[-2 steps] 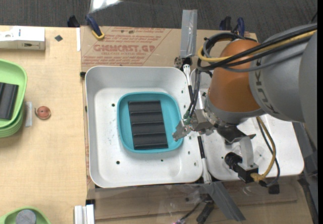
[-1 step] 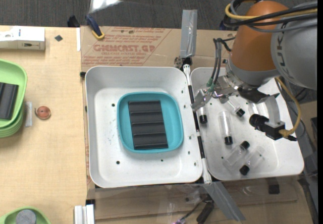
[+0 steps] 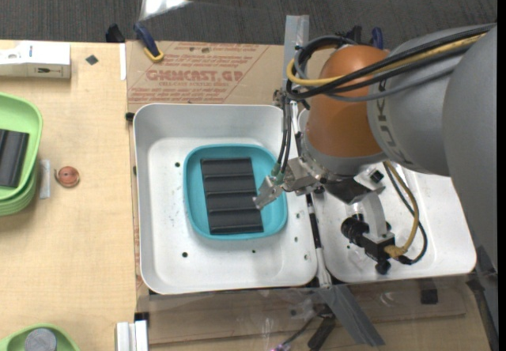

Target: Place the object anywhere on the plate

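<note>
A sheet of brown cardboard with red print lies behind the two white bins. On the wooden desk to the left sits a green tray at the edge, a small reddish disc just beside it, and a white box farther back.

- One fixed camera hangs above the bench and looks down at a slant.
- It sits near enough that the two white bins, the left bin and the right bin, span most of the frame.
- The arm enters from the right, looming large near the lens.
</note>
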Available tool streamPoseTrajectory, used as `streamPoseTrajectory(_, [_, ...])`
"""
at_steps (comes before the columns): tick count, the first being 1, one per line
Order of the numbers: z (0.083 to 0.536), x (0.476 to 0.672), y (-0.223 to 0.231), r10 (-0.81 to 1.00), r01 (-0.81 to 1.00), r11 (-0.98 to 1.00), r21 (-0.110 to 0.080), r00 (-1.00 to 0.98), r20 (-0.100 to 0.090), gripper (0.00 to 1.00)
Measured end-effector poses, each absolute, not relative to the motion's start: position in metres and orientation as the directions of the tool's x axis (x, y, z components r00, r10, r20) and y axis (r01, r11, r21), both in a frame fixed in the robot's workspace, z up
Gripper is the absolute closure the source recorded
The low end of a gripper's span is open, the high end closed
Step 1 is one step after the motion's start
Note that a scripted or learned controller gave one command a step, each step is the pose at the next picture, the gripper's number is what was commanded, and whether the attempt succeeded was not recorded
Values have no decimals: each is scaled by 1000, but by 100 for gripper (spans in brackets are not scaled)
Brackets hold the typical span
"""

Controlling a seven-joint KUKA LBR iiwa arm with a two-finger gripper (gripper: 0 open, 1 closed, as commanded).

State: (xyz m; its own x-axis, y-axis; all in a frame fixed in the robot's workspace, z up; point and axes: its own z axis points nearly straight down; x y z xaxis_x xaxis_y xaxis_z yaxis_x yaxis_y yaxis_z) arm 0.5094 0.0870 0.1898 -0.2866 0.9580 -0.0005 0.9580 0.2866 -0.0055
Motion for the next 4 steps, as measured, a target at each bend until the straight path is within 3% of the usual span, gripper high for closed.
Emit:
streamPoseTrajectory(1, [191,511,9,954,954,301,-3,-301,-1,0])
streamPoseTrajectory(2, [191,507,65,957,957,288,-2,-288,-1,0])
streamPoseTrajectory(3, [211,536,14,941,941,339,-2,-339,-1,0])
streamPoseTrajectory(4, [199,536,80,939,939,344,-4,-344,-1,0])
